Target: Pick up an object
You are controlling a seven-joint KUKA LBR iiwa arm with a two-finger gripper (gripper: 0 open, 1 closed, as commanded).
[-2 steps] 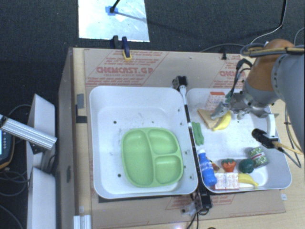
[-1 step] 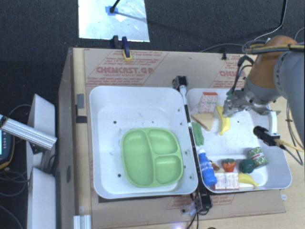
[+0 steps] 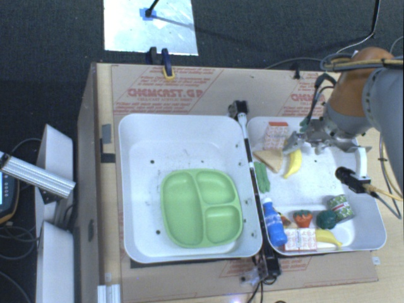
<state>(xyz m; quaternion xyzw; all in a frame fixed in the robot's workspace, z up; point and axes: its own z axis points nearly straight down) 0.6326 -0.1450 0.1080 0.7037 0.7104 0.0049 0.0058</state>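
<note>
Bench (image 3: 189, 84): a brown sheet printed with red lettering lies under two shallow white bins set side by side, with dark carpet around it.
Left bin (image 3: 145, 137): the bigger-looking of the two, it carries a pale green divided plate (image 3: 202, 207) with three compartments, lying toward its near right part.
Right bin (image 3: 369, 232): it carries all the small goods, spread along its left wall and its near edge.
Arm (image 3: 379, 100): grey with an orange band, it reaches in from the right and bends down over the far part of the right bin.
Gripper (image 3: 297, 142): it hangs low at the far left of the right bin, just above the upper end of a yellow banana; whether its fingers are apart or together, I cannot tell.
Banana (image 3: 292, 163): it lies tilted in the far left part of the right bin, beside a tan wedge (image 3: 269, 160) and near a red-and-white carton (image 3: 276, 133).
Blue bottle (image 3: 273, 222): it lies along the left wall of the right bin, below a green piece (image 3: 262, 177).
Near edge: a red-and-white box (image 3: 300, 237), a second yellow fruit (image 3: 328, 237), a red item (image 3: 303, 218), a dark green item (image 3: 326, 219) and a patterned can (image 3: 339, 206) sit close together.
</note>
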